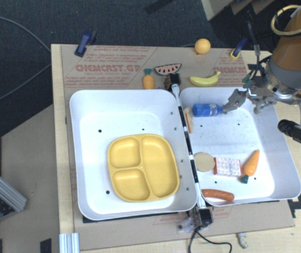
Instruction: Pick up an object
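My gripper (245,103) hangs over the far part of the right bin (277,141), its two fingers spread open with nothing between them. Its left finger (233,101) points at a blue bottle (205,110) lying on its side, and the tip is at or just short of the bottle's right end. Nearer the front of this bin lie a carrot (251,163), a pink checkered wafer (227,166), a round tan biscuit (204,162) and a sausage (217,195).
The left bin (87,120) holds a yellow divided plate (142,167). On the board behind the bins lie a banana (205,79), a watermelon slice (168,68), a small orange fruit (148,81) and an orange ball (203,46).
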Controlling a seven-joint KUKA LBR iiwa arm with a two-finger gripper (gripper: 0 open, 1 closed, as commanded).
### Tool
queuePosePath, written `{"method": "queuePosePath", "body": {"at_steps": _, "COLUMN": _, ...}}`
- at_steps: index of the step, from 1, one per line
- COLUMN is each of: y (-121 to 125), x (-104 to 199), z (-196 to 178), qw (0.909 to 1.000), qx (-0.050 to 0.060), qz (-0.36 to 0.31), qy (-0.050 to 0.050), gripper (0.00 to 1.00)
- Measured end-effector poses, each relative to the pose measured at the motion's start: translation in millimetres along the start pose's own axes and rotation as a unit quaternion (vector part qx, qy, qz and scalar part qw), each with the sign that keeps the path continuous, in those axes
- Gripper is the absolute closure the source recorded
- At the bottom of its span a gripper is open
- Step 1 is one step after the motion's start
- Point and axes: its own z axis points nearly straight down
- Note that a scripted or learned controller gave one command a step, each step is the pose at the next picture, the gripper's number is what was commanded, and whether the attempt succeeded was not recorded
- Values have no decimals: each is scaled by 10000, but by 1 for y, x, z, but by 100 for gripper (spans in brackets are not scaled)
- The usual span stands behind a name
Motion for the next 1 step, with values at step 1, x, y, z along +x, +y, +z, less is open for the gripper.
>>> {"method": "queuePosePath", "body": {"at_steps": 1, "y": -15, "x": -85, "z": 118, "qw": 10000, "qx": -6, "qz": -9, "qy": 6, "gripper": 0}}
